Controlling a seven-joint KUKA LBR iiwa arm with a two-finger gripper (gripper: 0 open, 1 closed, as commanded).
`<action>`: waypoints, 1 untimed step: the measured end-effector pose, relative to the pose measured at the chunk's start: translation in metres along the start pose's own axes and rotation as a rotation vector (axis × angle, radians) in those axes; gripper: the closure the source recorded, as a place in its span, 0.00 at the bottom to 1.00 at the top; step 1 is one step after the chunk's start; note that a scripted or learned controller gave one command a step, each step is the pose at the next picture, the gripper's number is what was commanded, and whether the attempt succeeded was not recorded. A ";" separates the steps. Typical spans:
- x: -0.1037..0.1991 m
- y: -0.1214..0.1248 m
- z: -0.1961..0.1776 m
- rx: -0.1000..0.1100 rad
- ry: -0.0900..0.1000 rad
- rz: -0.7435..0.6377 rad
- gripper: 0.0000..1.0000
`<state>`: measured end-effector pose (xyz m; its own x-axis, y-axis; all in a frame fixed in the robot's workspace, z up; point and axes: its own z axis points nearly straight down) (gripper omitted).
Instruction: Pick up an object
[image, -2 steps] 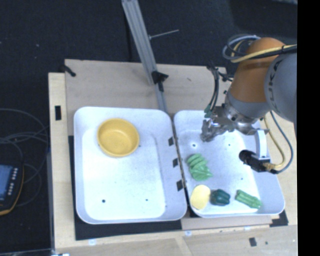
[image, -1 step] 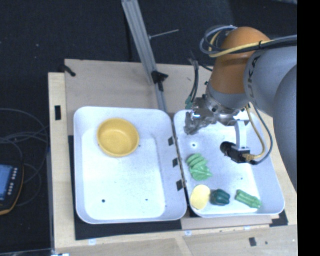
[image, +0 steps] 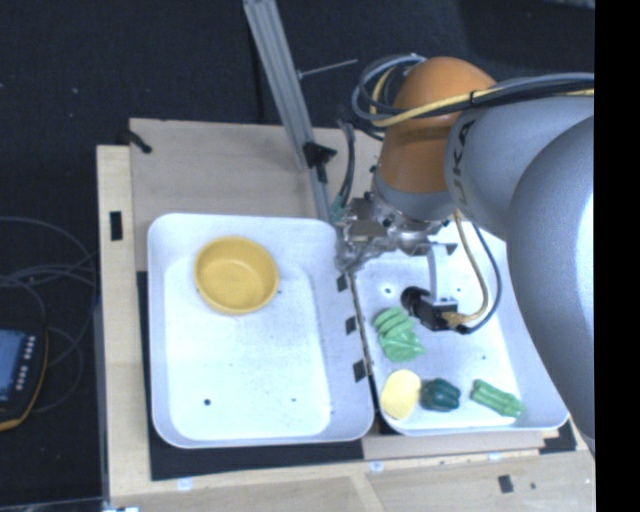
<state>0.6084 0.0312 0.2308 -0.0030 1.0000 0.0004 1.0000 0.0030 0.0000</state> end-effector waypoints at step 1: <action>0.047 0.002 -0.003 0.000 0.001 0.000 1.00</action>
<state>0.6099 0.0785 0.2335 -0.0034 1.0000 0.0011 1.0000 0.0034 0.0002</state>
